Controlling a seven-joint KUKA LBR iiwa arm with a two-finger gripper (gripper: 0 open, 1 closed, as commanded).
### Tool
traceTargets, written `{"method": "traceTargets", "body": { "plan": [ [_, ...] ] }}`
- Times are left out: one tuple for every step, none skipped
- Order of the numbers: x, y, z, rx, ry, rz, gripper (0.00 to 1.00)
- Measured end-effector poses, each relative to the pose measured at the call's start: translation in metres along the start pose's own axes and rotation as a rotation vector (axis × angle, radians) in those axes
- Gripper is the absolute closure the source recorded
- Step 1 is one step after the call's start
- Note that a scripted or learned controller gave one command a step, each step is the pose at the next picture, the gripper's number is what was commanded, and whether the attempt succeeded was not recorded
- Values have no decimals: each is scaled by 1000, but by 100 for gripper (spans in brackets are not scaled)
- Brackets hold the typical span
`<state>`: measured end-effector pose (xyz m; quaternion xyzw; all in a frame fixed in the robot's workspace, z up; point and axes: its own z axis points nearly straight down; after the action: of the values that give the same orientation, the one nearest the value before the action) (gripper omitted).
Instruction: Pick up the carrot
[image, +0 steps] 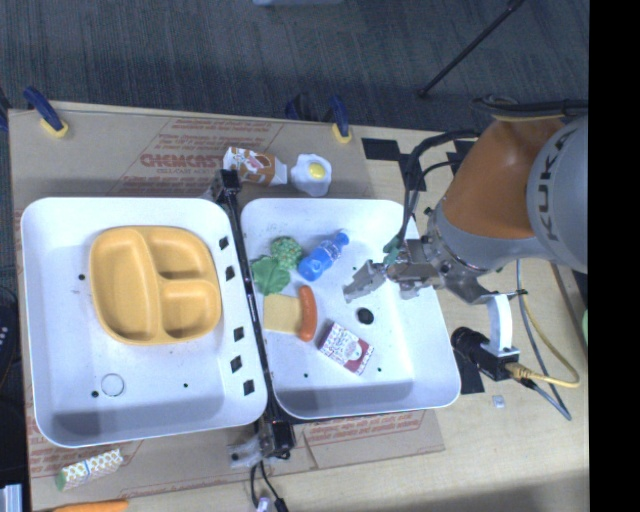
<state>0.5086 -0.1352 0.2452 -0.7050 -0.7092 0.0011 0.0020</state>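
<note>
Bench: cardboard-lined, two white bins side by side
Right bin (425, 375): blue bottle, broccoli, cheese wedge, red packet
Carrot (95, 506): outside bins, 7 o'clock corner of bench
Gripper (362, 283): over right bin, 3 o'clock side; finger state cannot tell

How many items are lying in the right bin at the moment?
6, all left of the gripper: green toy, blue bottle, yellow block, orange-red piece, red packet, small black object. Others may be hidden.
</note>
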Motion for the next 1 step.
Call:
{"method": "traceTargets", "body": {
  "plan": [
    [33, 8, 150, -11, -1, 24, 0]
  ]
}}
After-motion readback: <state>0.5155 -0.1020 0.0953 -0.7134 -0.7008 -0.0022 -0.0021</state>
